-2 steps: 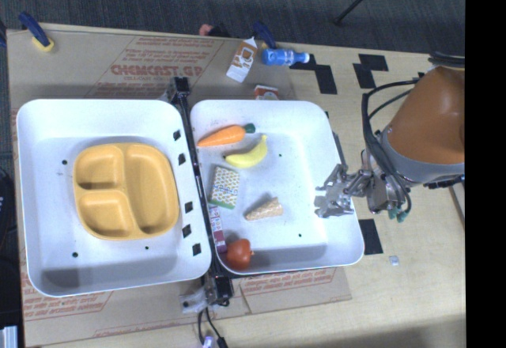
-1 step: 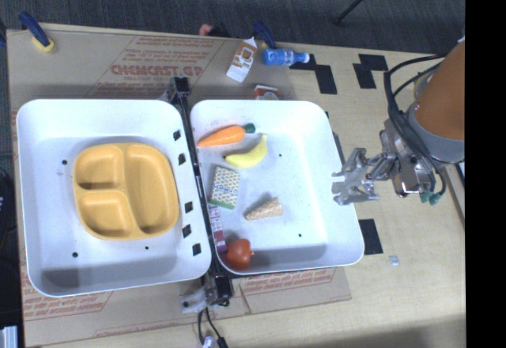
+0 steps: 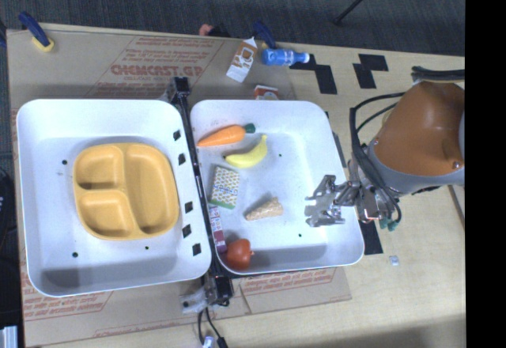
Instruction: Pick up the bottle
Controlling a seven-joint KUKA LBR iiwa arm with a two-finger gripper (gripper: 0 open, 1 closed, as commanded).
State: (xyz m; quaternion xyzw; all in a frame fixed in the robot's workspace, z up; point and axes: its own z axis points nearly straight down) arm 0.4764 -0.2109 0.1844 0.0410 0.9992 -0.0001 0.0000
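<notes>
The bottle (image 3: 283,58) is small and blue with a pale cap. It lies on its side on the cardboard bench top, behind the right bin (image 3: 312,121) and outside it. My gripper (image 3: 320,205) hovers low over the right part of that bin, far in front of the bottle. Its fingers (image 3: 322,191) point left and stand open, with bare bin floor between them. The grey arm with its orange band (image 3: 419,133) reaches in from the right.
The right bin holds a carrot (image 3: 224,135), a banana (image 3: 247,153), a patterned packet (image 3: 224,186), a tan wedge (image 3: 263,209) and a red fruit (image 3: 239,253). A yellow divided plate (image 3: 125,188) sits in the left bin. A small carton (image 3: 241,60) lies beside the bottle.
</notes>
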